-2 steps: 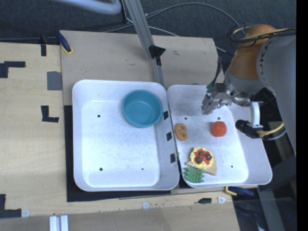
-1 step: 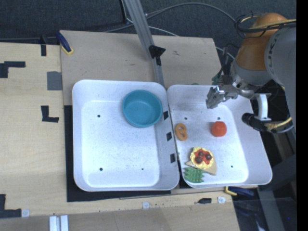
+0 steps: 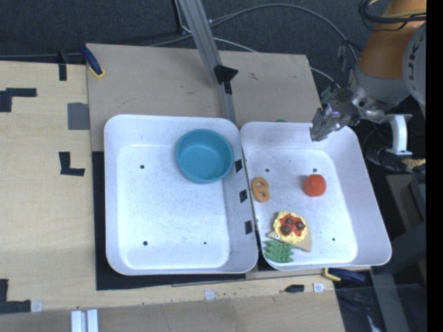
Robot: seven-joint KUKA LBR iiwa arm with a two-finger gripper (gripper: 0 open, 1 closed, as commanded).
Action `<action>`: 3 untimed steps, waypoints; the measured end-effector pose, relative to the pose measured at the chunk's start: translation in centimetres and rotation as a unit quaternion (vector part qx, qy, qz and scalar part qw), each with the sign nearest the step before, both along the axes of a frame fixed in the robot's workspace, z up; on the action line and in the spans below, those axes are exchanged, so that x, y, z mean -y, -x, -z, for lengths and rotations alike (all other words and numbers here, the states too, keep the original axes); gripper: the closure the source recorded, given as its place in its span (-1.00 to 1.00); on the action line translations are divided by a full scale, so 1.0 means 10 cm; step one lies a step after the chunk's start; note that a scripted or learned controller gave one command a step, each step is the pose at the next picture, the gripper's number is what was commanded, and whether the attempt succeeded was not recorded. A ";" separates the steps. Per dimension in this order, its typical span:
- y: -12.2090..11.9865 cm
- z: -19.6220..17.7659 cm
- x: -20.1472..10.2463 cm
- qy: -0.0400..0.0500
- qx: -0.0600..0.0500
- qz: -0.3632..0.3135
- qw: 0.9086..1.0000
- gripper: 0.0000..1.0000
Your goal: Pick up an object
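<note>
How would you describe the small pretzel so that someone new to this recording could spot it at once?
Start at the right white bin, the one nearer the arm. Along its left wall, just past the divider from the bin holding the blue bowl, lies the pretzel. It is the only tan, looped piece; the red tomato is round, and the pizza slice is yellow with red toppings.

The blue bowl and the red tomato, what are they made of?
The blue bowl looks like smooth matte plastic: even colour, soft sheen. The red tomato seems to be glossy toy plastic or rubber, with a small highlight; too small to be sure.
</note>
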State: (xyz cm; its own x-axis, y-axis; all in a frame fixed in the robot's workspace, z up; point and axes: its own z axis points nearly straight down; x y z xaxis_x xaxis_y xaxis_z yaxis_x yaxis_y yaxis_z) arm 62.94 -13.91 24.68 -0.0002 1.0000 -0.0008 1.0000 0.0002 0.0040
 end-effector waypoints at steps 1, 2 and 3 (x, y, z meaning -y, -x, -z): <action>0.24 -0.05 -0.54 -0.001 -0.002 -0.002 1.000 1.00; 0.39 -0.07 -1.05 -0.001 -0.002 -0.002 1.000 1.00; 0.61 0.10 -1.54 -0.001 -0.003 -0.002 1.000 1.00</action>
